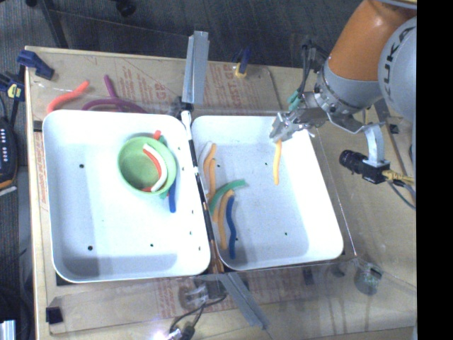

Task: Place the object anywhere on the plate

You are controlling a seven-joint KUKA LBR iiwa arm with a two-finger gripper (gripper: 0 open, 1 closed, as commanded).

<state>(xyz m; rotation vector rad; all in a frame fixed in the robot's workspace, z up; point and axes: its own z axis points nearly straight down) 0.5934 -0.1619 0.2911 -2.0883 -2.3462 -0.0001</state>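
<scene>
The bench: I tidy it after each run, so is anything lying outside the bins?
Yes. An orange strip and purple strips lie on the bench behind the left bin, outside both bins.

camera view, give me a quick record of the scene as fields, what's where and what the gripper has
gripper: over the right bin's far edge, shut on the top end of a yellow strip
yellow strip: hangs from the gripper, lower end near the bin floor
plate: green, in the left bin, a white strip and a red strip on it
right bin: orange, green and blue strips along its left side
task state: yellow strip not yet on the plate
</scene>
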